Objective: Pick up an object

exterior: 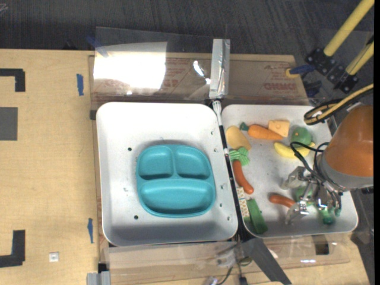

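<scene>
Reaching in from the right, the grey arm with its orange band [354, 147] is seen over the right bin [344, 224], and the hand [310, 202] is lowered near that bin's front right part. Whether the hand is open or closed cannot be told, since its metal parts are tangled visually with the toys beneath it, and nothing can be confirmed as held.

The right bin is taken as the landmark. Within it, toward its rear, an orange carrot [265, 132] lies beside a pale yellow wedge [279, 126], with a green piece [301, 136] just to the right of them. A yellow banana-like piece [291, 151] is found just in front of the carrot. Against the bin's left wall a tan pear-shaped toy [236, 138] is set, and in front of it a red sausage-like piece with a green top [242, 174] runs along that wall. Near the bin's front left corner a green vegetable [256, 214] lies. A small red-orange piece [281, 200] rests just left of the hand, and a small green item [328, 217] is seen right beside the hand, toward the bin's front right corner.

To the left of the right bin, the left bin [113, 159] is placed, and a teal divided plate [175, 179] is carried in its middle. Both bins are borne by the surface [44, 177].
</scene>
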`<state>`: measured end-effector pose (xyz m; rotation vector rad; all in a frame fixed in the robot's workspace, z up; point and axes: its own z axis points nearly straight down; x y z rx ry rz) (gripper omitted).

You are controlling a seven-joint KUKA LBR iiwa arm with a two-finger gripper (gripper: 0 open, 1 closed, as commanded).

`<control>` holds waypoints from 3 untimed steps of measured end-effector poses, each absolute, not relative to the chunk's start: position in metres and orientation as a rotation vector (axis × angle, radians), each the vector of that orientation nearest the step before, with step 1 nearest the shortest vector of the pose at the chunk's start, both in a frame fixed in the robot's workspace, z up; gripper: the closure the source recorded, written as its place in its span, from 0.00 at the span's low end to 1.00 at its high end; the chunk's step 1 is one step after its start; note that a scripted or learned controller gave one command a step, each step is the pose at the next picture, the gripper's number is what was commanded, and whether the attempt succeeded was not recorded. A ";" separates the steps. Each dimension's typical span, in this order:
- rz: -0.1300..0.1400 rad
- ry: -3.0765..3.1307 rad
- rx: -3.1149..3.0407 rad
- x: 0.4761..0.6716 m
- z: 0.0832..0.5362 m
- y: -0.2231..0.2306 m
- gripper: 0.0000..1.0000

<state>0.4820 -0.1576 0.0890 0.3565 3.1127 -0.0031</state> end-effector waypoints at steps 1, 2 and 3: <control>-0.006 3.128 0.017 0.524 0.089 -0.213 0.00; -0.012 3.118 0.013 0.527 0.102 -0.212 1.00; -0.011 3.120 0.012 0.527 0.101 -0.212 0.00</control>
